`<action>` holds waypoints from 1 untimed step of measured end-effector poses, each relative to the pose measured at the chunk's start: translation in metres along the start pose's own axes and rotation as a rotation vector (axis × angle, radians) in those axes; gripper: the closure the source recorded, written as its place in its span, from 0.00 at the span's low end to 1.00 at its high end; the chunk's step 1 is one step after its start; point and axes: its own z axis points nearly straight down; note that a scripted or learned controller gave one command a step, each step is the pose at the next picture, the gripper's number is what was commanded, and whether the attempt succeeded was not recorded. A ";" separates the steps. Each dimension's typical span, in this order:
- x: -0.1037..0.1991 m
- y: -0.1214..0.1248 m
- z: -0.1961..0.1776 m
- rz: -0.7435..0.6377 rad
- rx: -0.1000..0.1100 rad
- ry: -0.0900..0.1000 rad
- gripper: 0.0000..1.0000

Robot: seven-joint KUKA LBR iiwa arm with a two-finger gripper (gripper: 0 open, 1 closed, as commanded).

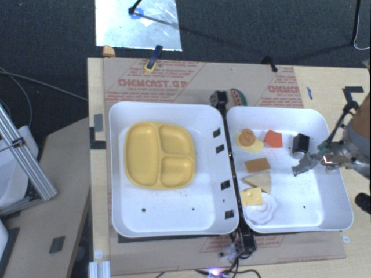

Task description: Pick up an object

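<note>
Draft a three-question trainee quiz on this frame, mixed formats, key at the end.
1. True or false: the yellow divided plate lies in the left bin.
2. Which item is orange-red? A) the small block B) the plate C) the white lump
3. Fill in: the gripper hovers over the ____ bin.

Key: 1 true; 2 A; 3 right.

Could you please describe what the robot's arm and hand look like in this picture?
The arm enters from the right, grey metal with an orange-brown patch at the frame edge. A thin dark cable runs along it. The hand has a black boxy part and a grey metal finger.
</note>
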 end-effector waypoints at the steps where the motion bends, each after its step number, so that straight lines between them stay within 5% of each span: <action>1: 0.047 0.028 0.126 -0.003 -0.004 0.004 0.00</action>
